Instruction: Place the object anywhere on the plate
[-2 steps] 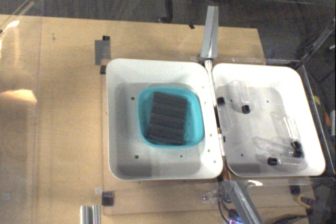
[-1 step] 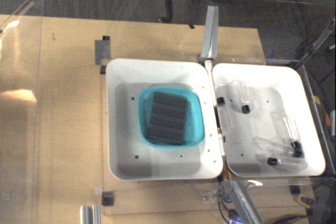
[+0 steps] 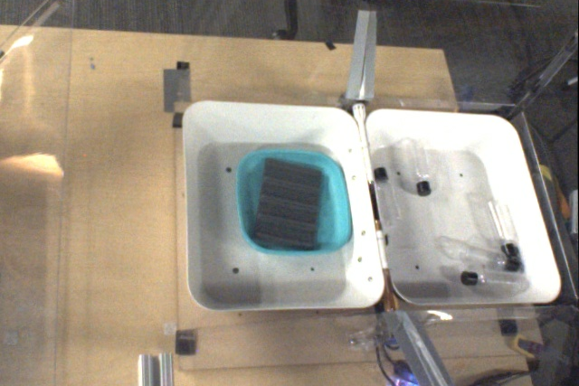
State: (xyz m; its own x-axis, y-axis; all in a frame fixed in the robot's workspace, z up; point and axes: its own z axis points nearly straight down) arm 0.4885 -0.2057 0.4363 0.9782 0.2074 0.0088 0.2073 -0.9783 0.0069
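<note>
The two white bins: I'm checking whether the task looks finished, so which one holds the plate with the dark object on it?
The left bin: it holds the teal plate with the dark ridged block.

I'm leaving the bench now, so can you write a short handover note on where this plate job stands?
End effector: not in the camera view.
Things: the dark ridged block lies flat on the teal plate in the left bin. The right bin holds clear plastic tubes with black caps.
Done: the object rests on the plate.
Left: apparently nothing; just confirm the placement.
</note>
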